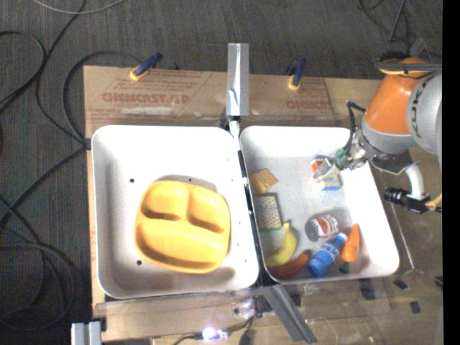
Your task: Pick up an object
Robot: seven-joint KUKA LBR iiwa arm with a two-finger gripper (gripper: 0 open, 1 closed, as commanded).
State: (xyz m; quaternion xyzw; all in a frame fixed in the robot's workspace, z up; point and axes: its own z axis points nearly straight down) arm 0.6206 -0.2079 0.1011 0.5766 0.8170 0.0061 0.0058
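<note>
My arm reaches in from the right over the right bin (374, 192), and most of it is cut off at the frame edge; I can see the orange band and a grey curve of the wrist, little more. My gripper (343, 158) sits low over the upper right part of that bin, just beside a small red, white and blue carton (325, 173). At this slant and size the tool is a dark tangle, and I cannot tell whether it is apart, together or clamped on anything; the carton looks to lie right at its tip, but whether they touch is unclear.

The rest of the bin's load lies toward the near side. A tan cracker-like square (263, 180) sits by the left wall, with a grey ridged rectangular item (269, 212) just below it, its nature hard to make out. A banana (286, 244) curves beneath that, touching a dark red sausage-shaped thing (290, 266) at the bin's front edge. A small can (323, 226) with a red label lies on its side, near a blue bottle (327, 256) and a carrot (349, 246) that lean together.

The left bin (115, 157) holds a yellow compartment tray (185, 225), well apart from my tool.
</note>
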